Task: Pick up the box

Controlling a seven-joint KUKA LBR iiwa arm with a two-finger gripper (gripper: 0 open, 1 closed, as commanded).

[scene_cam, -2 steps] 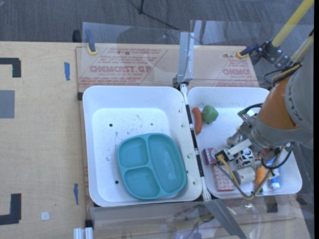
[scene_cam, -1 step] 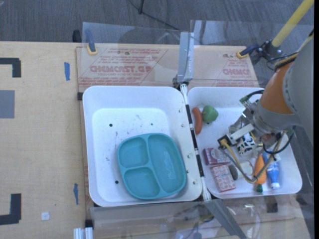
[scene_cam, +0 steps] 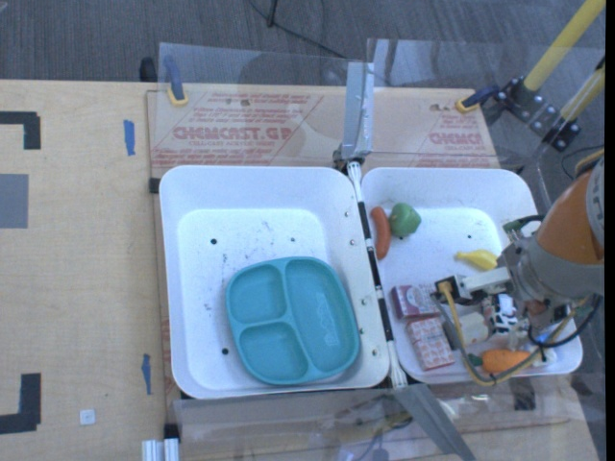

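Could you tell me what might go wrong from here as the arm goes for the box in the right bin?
1. The box lies right against a second, pinkish packet, so a grasp may catch or push the wrong one.
2. The gripper sits low among clutter: a carrot-like piece and a yellow banana-shaped toy could get knocked about.
3. Both packets lie flat, leaving little edge to grip.

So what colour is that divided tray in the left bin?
Teal-blue tray, clearest in the overhead camera view.
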